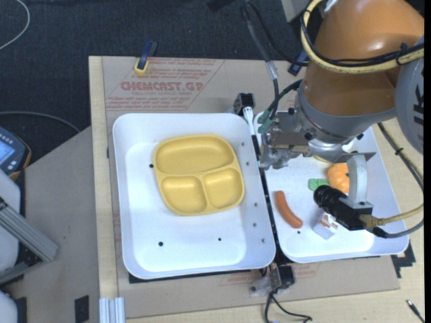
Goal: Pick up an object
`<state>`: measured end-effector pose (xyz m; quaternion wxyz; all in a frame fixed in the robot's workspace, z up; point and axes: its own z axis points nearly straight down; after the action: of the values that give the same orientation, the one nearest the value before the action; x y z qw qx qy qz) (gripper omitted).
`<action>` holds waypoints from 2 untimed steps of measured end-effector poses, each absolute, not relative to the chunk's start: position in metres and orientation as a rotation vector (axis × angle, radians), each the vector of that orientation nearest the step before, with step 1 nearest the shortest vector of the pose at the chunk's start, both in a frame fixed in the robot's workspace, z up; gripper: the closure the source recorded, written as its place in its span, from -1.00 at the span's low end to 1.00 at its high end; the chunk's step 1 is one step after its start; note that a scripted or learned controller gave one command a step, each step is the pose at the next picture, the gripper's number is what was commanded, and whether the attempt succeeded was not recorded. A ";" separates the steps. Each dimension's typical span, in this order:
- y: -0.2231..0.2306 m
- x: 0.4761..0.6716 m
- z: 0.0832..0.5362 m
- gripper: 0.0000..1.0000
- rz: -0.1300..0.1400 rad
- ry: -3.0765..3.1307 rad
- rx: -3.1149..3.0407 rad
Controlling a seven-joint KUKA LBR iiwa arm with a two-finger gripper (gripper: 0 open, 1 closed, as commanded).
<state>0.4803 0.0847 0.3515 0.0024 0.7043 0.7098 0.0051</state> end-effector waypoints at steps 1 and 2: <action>0.144 0.479 0.368 1.00 0.007 2.229 2.212; 0.141 0.480 0.377 1.00 0.005 2.223 2.217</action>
<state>0.4799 0.1408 0.3774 0.0013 0.7062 0.7080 0.0017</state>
